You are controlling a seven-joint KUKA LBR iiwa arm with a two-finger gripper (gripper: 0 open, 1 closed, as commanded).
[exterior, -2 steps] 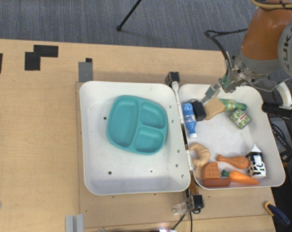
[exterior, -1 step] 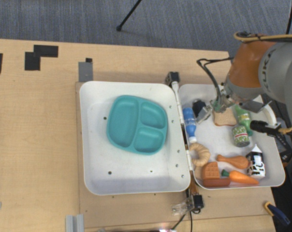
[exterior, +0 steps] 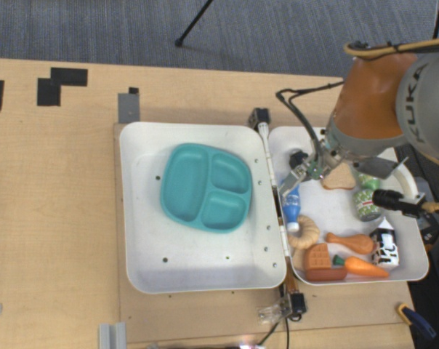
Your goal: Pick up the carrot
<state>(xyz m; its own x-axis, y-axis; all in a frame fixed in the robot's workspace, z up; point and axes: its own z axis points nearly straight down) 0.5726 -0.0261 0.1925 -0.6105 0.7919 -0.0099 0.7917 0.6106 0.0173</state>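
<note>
The gripper (exterior: pixel 304 169) hangs over the right bin's (exterior: pixel 420 266) upper left; how its jaws stand I cannot tell. The carrot (exterior: pixel 365 267) lies well apart, against the near wall. This looks like the approach; next it must travel there. One carrot, one teal tray (exterior: pixel 205 187), two bins

Teal divided plate (exterior: pixel 206 187), white bins (exterior: pixel 143 267), orange carrot (exterior: pixel 365 267) with green tip, orange-banded grey arm (exterior: pixel 379 100)

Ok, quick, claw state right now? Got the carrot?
Claw: cannot be told whether open or closed; it sits over the right bin's upper left. Carrot lies at the bin's near edge, not held.
</note>
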